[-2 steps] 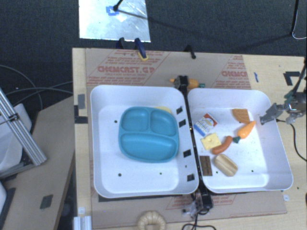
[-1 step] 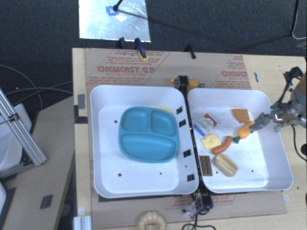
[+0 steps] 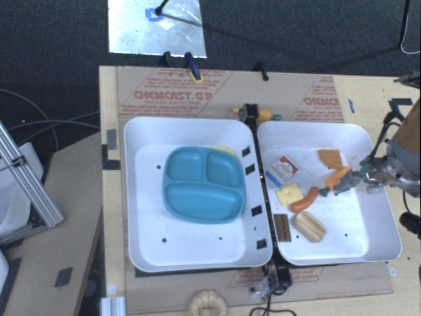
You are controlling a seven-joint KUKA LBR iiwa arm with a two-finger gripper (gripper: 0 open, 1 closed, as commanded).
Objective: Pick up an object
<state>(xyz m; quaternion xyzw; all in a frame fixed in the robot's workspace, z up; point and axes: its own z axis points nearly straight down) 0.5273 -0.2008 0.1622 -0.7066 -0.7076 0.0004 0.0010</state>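
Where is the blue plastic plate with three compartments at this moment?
In the camera view, the blue three-compartment plastic plate lies in the middle of the left white bin, with a pale yellow item tucked at its upper right edge.

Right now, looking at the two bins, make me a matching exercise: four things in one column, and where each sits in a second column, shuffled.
Things:
1. blue divided plastic plate
2. orange toy carrot
3. tan toy bread roll
4. yellow toy cheese slice

Places:
A. right bin, nearest the front edge
B. by the pincer
C. left bin
D. right bin, near the centre divider

Pairs: 1-C, 2-B, 3-A, 4-D
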